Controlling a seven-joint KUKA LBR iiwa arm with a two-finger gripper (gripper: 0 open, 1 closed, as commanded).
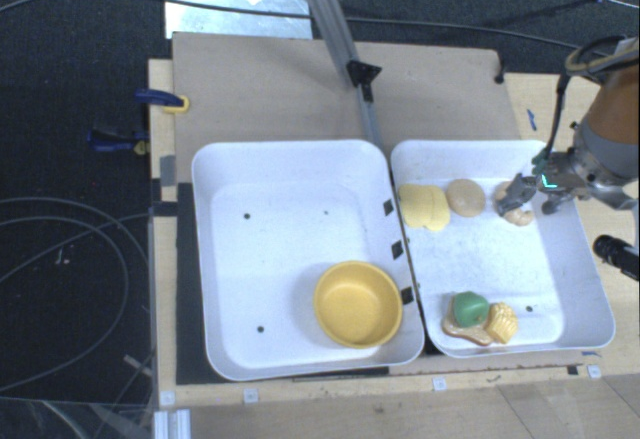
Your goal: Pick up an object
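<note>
My gripper [524, 195] hangs low over the far right part of the right bin [575, 267], reaching in from the right. A small beige object [518, 217] lies directly beneath its tip, touching or nearly touching it; I cannot tell whether it is gripped. Just to the left lie a tan round disc [465, 197] and a pale yellow lumpy piece [424, 207]. At the near side of the same bin sit a green item [468, 307] and a yellow-tan toy [493, 325], pressed together.
A yellow bowl [357, 303] stands at the near right of the left bin [230, 227]. A grey pole [330, 7] slants across the bench toward the wall between the bins. Clamps [160, 102] grip the bench's left edge.
</note>
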